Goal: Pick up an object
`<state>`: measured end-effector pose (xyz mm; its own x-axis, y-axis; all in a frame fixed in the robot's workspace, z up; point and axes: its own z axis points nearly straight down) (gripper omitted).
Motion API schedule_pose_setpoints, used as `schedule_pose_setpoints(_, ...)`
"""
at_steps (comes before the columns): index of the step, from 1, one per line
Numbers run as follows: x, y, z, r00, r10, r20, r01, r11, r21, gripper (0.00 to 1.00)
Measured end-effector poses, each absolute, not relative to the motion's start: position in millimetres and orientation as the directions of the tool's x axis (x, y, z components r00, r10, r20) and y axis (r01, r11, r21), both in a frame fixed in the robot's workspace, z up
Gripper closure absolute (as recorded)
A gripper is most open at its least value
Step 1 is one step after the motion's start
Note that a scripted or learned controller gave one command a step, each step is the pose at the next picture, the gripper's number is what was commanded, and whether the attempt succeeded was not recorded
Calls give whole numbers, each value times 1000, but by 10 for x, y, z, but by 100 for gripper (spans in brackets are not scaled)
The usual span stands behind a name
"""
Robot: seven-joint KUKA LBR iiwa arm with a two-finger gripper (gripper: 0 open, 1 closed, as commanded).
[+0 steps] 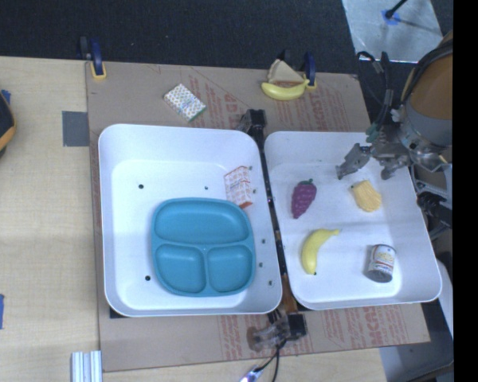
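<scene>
Camera view — progress: nothing lifted yet; every object lies on a bin floor, so the grasp and lift are left, I judge.
Gripper [372, 161]: over the right bin [406, 293] near its far edge; fingers spread, nothing between them.
Likely target: yellow block [367, 196], just beside the fingertips.
Other objects: purple grapes [303, 197] toward the left wall, banana [315, 248] mid-floor, can [380, 263] by the near right corner.
Left bin [115, 213]: blue divided tray [203, 246], small carton [239, 186].
Obstruction: none close to the block.
</scene>
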<state>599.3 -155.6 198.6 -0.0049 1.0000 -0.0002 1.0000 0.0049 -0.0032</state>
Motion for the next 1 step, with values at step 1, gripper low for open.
schedule_pose_setpoints(1,4777,-993,909,-6,1000,1,1000,6,-6,0)
